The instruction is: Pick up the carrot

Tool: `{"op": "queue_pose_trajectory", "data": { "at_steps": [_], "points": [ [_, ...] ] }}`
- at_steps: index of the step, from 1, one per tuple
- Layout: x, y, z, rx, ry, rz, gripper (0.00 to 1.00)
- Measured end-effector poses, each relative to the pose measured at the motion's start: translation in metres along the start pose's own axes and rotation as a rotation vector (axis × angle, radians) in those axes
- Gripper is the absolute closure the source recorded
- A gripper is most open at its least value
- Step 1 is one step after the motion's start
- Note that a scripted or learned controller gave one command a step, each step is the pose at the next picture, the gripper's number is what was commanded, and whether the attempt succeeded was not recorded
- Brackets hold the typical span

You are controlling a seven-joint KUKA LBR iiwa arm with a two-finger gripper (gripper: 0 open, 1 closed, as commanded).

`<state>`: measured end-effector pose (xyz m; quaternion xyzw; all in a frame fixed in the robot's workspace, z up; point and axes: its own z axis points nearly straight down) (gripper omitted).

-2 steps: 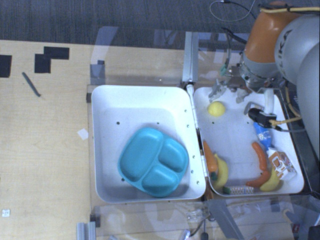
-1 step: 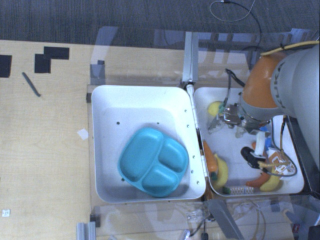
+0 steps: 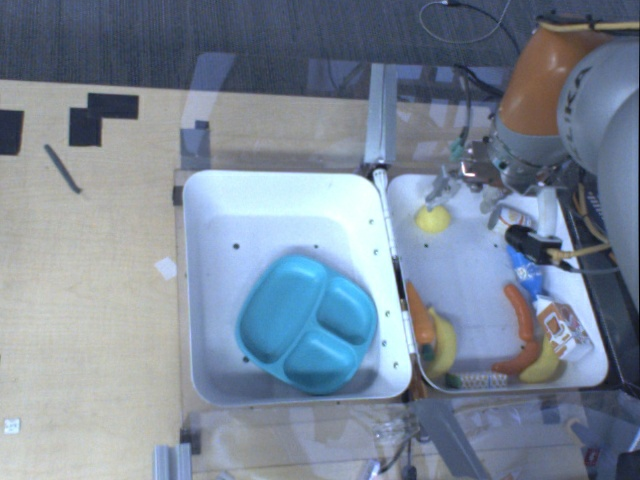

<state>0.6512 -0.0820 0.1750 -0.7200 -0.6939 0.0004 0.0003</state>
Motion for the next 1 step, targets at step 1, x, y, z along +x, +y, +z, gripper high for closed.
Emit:
{"op": "queue_pose_trajectory", "data": {
  "at_steps": [1],
  "points": [
    [-0.0163,-0.0763,0.0871,-0.009,0.002,0.171,0.0]
  ]
}}
